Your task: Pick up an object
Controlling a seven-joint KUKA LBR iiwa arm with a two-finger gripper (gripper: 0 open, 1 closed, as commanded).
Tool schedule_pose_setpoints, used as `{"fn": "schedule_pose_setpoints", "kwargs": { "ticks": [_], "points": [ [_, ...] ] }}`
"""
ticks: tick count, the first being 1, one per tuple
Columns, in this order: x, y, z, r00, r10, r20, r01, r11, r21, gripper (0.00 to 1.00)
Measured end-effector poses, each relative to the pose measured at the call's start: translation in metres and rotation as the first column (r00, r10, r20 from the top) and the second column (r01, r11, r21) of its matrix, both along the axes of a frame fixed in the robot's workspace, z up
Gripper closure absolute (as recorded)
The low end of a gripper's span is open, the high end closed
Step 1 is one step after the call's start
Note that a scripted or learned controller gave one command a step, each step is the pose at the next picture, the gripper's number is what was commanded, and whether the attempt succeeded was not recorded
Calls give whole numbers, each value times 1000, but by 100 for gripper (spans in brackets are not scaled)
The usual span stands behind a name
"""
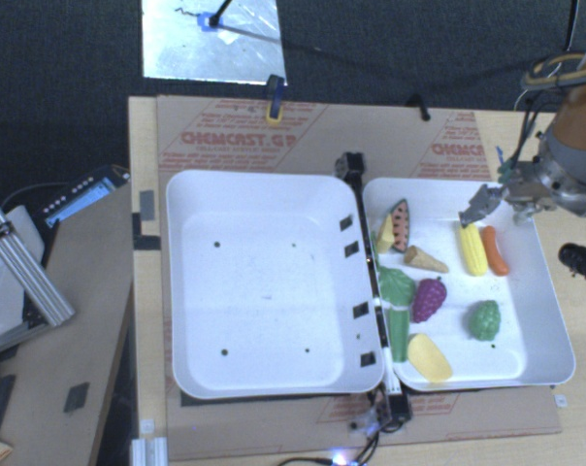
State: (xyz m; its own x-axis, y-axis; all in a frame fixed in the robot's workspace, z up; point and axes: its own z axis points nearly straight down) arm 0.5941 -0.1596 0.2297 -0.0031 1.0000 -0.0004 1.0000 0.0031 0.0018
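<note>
The right bin [545, 357] holds several toy foods. A yellow corn cob [472, 249] and an orange carrot [495, 251] lie side by side near its far right. My gripper [498, 214] hangs open just above their far ends, with nothing between its fingers. Further left are a watermelon slice [400, 223], a tan cone [424, 257] and purple grapes [429, 299]. A green broccoli [484, 319] and a yellow lemon [429, 356] lie nearer the front.
The left bin [264, 187] stands beside the right one, with a black clip divider [366, 260] between them. A green leafy piece [395, 285] and a green cucumber [398, 331] lie against that divider. A yellow clamp [274, 100] sits at the cardboard's far edge.
</note>
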Motion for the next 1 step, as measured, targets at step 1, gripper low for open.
{"fn": "schedule_pose_setpoints", "kwargs": {
  "ticks": [1],
  "points": [
    [30, 70, -48, 1000, 8, -2, -8, 1000, 3, 0]
  ]
}}
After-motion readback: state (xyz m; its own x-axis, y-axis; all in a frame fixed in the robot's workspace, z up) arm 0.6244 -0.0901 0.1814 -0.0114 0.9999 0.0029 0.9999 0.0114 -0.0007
